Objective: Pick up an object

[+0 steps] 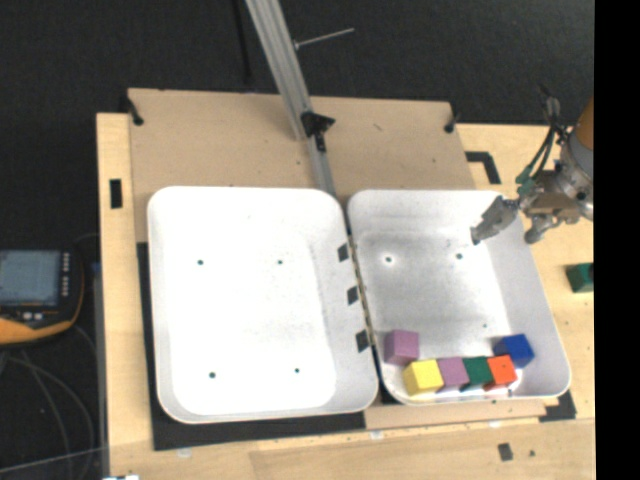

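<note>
No text, label, brand, number or sign can be read anywhere on the bench (250,133), the bins or the blocks. The handheld unit (35,290) off the bench's left edge has a lit screen, which may carry writing, but it is too small and blurred to make out.
</note>
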You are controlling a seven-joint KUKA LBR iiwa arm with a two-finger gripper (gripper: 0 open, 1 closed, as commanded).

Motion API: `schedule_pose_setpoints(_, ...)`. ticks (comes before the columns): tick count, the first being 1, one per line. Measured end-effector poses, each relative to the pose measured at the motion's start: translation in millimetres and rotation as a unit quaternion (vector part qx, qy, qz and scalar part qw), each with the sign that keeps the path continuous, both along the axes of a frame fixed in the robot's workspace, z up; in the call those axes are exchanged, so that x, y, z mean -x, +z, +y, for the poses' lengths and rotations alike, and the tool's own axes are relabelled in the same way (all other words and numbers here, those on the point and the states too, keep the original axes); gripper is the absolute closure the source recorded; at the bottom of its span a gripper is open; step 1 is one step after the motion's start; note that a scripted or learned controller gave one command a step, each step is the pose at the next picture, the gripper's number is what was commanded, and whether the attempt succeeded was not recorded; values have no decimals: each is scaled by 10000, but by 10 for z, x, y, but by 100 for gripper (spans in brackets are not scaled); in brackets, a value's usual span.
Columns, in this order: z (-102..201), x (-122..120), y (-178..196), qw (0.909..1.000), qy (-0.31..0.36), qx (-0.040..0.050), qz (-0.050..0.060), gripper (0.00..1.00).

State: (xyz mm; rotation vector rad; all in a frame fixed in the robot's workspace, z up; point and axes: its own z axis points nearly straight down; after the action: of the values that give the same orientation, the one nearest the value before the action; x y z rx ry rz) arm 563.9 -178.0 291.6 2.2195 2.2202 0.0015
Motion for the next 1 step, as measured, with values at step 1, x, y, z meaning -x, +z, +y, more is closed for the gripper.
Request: schedule_pose_setpoints(1,-13,-6,112,10000,4,7,-16,100)
